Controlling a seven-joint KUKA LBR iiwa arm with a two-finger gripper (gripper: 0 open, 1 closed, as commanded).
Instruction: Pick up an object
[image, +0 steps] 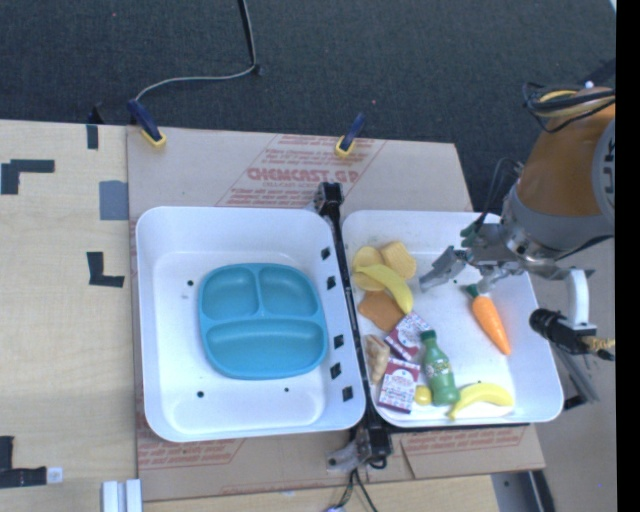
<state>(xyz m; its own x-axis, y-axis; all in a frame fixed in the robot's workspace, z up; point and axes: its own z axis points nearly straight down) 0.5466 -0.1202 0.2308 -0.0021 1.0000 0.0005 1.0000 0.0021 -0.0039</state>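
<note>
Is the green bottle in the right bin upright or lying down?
Lying down. The bottle rests on its side on the bin floor, cap toward the far side, among packets and a banana.

The bench (60, 330) is surfaced in pale wood, marked with black tape pieces (100, 272) at the left. A brown cardboard sheet (290, 170) with red print is laid on it and clamped at the far edge by two yellow-and-blue clamps (147, 125). Two white bins are set side by side on the sheet, touching: left bin (165, 400), right bin (540, 385).
</note>
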